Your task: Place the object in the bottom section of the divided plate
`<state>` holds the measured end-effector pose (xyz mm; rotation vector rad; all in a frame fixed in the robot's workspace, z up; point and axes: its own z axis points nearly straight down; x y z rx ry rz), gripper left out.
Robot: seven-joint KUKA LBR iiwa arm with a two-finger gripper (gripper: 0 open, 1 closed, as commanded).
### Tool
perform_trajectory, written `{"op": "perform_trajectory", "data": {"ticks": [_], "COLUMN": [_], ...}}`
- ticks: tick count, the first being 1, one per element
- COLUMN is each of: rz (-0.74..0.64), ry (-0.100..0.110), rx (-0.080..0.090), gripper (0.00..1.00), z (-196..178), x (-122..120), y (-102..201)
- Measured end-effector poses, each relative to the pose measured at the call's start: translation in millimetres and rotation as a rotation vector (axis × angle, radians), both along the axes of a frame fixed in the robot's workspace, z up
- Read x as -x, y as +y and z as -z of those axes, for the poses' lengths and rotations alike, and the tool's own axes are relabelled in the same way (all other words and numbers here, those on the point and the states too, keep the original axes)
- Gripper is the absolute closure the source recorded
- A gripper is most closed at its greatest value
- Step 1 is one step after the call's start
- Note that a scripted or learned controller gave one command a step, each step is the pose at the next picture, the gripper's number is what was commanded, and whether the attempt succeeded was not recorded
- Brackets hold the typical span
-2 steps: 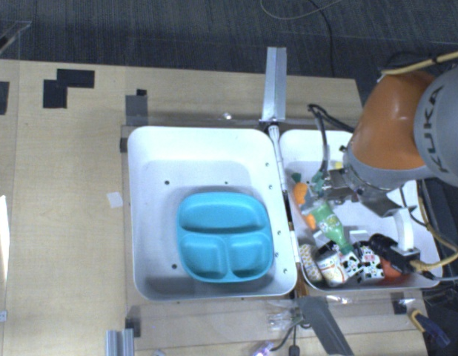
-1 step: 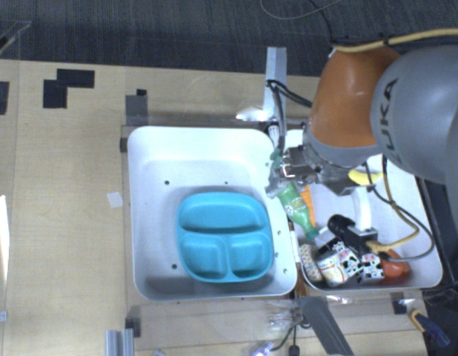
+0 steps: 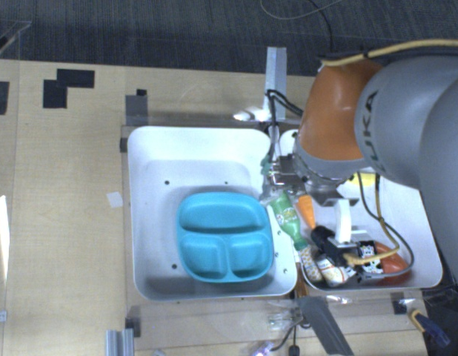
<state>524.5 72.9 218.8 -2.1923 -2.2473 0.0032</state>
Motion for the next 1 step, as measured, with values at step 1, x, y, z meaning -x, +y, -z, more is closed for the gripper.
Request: {"op": "perform_trajectory", "data": {"ticks": [1], "rz": [0.001], "ry": [0.000], "rx": [0.000], "gripper": [0.00], "z": [-0.1], "x": [-0.1], "y": [-0.2]}}
